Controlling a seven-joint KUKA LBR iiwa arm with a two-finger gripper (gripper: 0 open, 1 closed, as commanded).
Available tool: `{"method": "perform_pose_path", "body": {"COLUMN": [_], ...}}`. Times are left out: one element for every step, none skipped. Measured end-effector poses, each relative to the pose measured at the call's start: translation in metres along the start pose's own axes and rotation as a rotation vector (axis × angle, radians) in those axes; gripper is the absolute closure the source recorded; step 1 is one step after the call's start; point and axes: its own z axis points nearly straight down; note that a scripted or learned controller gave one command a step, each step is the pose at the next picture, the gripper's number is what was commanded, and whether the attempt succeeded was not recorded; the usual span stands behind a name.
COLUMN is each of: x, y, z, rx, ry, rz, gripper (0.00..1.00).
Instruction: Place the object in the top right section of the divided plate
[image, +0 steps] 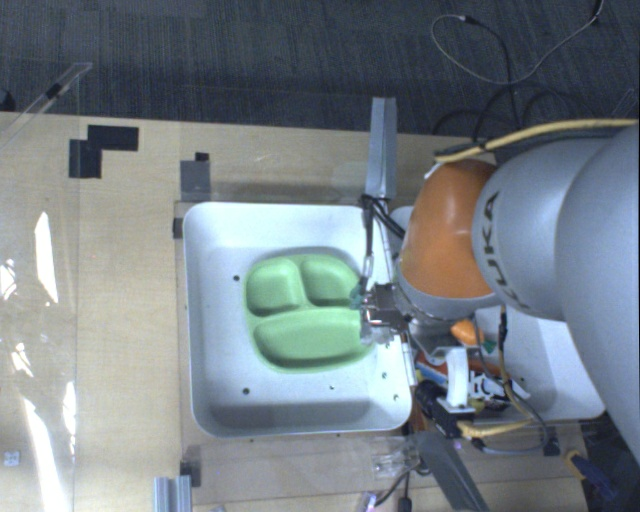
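1. Cables and small coloured objects lie nearest the camera, low and to the right of the divided plate, in the right-hand bin, mostly under the arm; they are too jumbled and hidden to name one by one, and which of them is the task's object cannot be told.
2. Left bin, white and shallow, sits on the pale wooden surface and holds the plate near its right wall.
3. Divided plate, light green, lies flat in that bin: one wide section on the near side and two smaller sections on the far side. All three sections look bare.
4. Claw is at the plate's right rim, level with the ridge between the wide section and the far right section. Its tips are small and dark against the rim; whether they are spread or pressed together cannot be told, and nothing can be made out between them.
5. Arm, grey with an orange band, rises to the right of the plate, over the right-hand bin.
6. Grey upright post stands beyond the plate, at the far edge of the bins.
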Motion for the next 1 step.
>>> {"method": "perform_pose_path", "body": {"x": [0.0427], "y": [0.1207], "z": [0.0302], "rx": [-0.001], "ry": [0.000], "rz": [-0.283], "gripper": [1.00]}}
